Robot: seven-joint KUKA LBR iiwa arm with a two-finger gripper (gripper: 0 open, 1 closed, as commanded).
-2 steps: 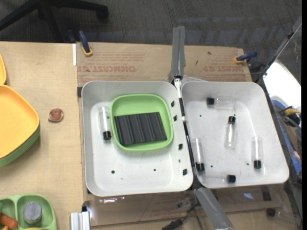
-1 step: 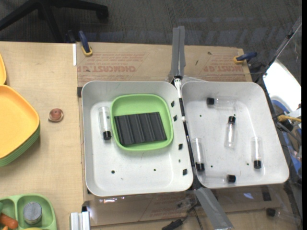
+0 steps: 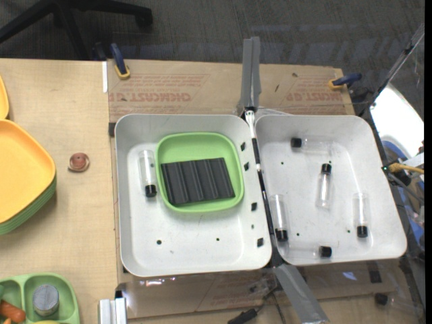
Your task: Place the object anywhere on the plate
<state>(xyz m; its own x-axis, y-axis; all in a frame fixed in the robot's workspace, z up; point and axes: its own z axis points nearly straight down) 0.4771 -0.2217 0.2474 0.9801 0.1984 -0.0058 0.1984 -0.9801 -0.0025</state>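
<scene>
A shallow white left bin sits at the centre of the frame, touching a shallow white right bin along their inner edges. Both rest on a sheet of brown cardboard laid over the pale wooden tabletop.

A light green square plastic plate with rounded corners lies in the upper middle of the left bin. A dark grey ribbed rectangular block lies flat on the plate, within its rim. Just left of the plate, on the bin floor, lies a clear plastic tube with a black cap, its cap end toward the bottom of the frame. It is close to the plate's rim but not on it.

Five more clear black-capped tubes are scattered in the right bin: one near the top, one in the middle, one along the left wall, one toward the right and one at the lower edge.

At the left edge of the frame is a stack of yellow plates, with a small reddish-brown round piece near it. A green divided tray is in the lower left corner.
</scene>
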